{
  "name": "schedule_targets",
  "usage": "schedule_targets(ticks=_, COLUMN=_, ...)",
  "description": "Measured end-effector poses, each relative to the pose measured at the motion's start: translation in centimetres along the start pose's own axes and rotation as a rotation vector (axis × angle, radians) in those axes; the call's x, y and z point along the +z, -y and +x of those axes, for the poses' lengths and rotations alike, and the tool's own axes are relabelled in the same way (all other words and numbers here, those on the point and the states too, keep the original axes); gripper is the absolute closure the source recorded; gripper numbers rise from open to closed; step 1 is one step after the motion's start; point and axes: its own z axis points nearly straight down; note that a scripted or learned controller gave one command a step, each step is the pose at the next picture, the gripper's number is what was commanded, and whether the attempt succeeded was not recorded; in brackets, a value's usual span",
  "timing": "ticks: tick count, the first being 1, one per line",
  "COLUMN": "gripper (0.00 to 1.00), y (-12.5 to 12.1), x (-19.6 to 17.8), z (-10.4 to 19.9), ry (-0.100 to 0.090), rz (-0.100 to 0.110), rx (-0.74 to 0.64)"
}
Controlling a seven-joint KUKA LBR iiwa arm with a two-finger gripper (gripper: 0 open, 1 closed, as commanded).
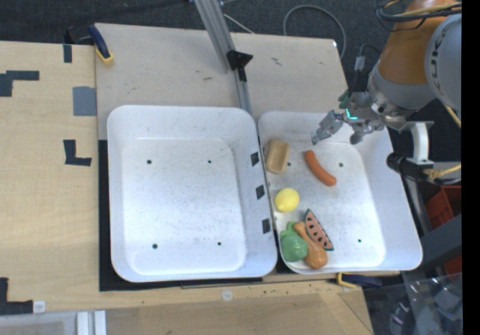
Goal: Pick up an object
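Observation:
The right bin [375,198] holds a tan bread piece [277,155], an orange-red sausage [320,167], a yellow lemon [286,199], a watermelon slice [318,228], a carrot [311,246] and a green vegetable [293,246]. My gripper [343,131] hangs over the bin's far edge, up and to the right of the sausage. Its fingers are spread open with nothing between them.
The left bin [127,176] lies beside the right one. A metal pole [214,15] slants down to the far rim between the bins. A blue and yellow clamp [100,43] sits at the board's far left corner. Cables lie behind the right bin.

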Motion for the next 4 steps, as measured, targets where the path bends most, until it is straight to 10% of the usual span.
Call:
schedule_targets(ticks=3, gripper=0.00, y=0.0, x=12.0, z=-0.4, ry=0.001, rz=0.001, rx=0.001)
schedule_targets(ticks=4, gripper=1.00, y=-0.1, x=10.9, z=-0.3, ry=0.001, rz=0.001, rx=-0.001)
